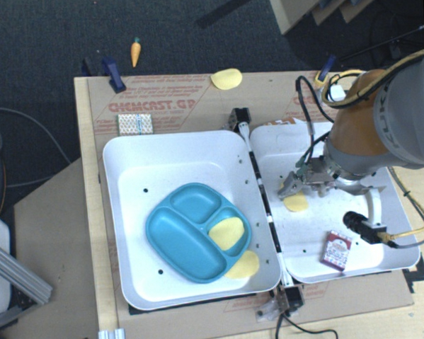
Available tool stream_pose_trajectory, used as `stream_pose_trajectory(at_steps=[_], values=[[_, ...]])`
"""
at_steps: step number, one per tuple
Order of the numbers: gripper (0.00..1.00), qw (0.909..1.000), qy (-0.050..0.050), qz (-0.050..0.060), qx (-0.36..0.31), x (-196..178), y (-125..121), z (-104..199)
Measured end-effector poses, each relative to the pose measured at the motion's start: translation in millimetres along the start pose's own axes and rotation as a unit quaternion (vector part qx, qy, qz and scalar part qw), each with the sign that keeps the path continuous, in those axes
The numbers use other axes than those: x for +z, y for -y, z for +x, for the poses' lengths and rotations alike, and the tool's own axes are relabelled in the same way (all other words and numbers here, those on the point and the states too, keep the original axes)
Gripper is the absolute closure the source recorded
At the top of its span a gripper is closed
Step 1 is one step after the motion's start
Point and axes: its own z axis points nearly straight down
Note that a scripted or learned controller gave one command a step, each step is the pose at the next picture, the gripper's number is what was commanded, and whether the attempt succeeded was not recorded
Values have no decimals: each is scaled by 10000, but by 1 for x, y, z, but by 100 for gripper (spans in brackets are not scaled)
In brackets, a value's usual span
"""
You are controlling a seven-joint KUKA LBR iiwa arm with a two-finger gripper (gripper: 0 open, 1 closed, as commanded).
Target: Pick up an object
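We found the gripper (292,187) low in the right bin (301,256) — just above a small yellow piece (297,204); whether its fingers were apart, we could not tell.

Two white bins (123,226) (309,263), one blue divided plate (190,234), four yellow pieces (228,232) (242,266) (296,203) (226,79), one red packet (337,251), one small carrot (136,52) counted.

one fixed camera above, looking down aslant on both bins (129,205).
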Motion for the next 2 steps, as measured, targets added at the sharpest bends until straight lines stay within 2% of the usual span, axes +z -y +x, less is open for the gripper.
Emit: stream_pose_trajectory(at_steps=[1,2], values=[[0,10000,1,35,4,20,4,-4],[100,10000,2,24,3,10,3,-4]])
